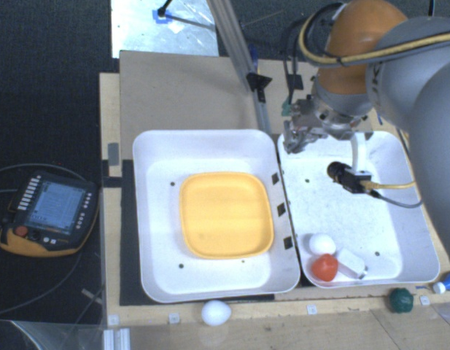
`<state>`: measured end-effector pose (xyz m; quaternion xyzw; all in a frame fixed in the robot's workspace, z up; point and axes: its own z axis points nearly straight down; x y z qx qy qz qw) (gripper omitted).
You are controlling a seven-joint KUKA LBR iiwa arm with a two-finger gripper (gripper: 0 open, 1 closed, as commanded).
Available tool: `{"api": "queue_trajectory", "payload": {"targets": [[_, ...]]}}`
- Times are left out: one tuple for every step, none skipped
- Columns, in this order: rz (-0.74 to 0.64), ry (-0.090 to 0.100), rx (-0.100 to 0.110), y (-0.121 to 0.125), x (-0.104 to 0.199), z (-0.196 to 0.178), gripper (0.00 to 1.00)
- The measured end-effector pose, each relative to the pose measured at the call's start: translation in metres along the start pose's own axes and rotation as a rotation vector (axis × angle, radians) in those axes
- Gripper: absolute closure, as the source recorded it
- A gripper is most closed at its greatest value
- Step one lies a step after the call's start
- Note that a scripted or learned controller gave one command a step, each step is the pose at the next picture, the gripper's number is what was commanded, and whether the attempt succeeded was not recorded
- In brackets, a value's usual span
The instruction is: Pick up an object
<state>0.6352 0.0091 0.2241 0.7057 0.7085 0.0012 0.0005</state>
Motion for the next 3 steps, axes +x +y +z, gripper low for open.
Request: {"api": "queue_trajectory", "payload": {"targets": [[0.000,0.000,0.001,0.014,0.044,0.005,1.00],[0.001,0.000,0.000,0.035,0.087,-0.001,1.00],[0.003,-0.001,0.001,0.035,0.086,-0.001,0.00]]}}
